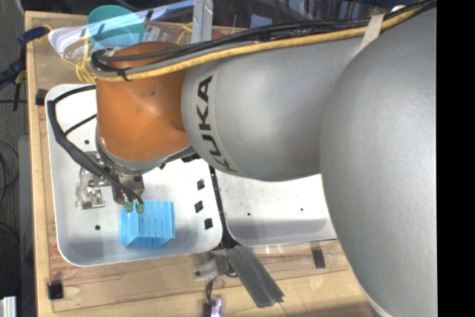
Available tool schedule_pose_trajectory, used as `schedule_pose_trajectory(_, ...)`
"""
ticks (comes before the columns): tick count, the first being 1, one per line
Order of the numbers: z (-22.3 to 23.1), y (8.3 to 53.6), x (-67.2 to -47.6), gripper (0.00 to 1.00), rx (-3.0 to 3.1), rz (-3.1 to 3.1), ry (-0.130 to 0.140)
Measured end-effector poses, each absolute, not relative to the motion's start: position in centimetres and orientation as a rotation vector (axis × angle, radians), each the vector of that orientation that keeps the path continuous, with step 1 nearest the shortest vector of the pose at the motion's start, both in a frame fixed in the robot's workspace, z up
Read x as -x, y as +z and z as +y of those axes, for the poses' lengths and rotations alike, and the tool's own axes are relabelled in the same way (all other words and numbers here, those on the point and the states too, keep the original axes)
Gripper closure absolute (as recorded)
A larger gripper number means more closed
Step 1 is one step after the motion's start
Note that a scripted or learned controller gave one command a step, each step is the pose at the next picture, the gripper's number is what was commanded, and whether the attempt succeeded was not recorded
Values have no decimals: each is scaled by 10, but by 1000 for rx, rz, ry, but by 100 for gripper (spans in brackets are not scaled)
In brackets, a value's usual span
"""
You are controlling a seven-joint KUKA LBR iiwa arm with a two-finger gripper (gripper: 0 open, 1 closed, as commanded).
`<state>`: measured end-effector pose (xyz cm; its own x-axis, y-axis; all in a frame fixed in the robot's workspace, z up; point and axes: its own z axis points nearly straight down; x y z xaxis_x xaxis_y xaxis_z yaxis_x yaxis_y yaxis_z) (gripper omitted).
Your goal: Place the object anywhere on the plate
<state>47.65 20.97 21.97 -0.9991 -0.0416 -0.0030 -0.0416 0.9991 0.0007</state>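
Note:
A blue ribbed block [149, 225] lies near the front of the left white bin [82, 249]. My gripper [133, 206] hangs below the orange wrist band, its tips right at the block's upper left edge; whether they touch it is unclear. The grey arm reaches in from the right and hides most of the left bin's back and nearly all of the right bin, so whatever lies beneath it is hidden.
A teal rounded object [113, 24] sits in clear plastic behind the left bin, beside an upright clear panel [202, 17]. A strip of the right bin [278, 223] shows under the arm. Black cables [59, 131] loop over the left bin's left side.

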Motion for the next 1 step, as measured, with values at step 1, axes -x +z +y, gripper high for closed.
schedule_pose_trajectory(1,219,213,-539,100,-62,3141,-1)
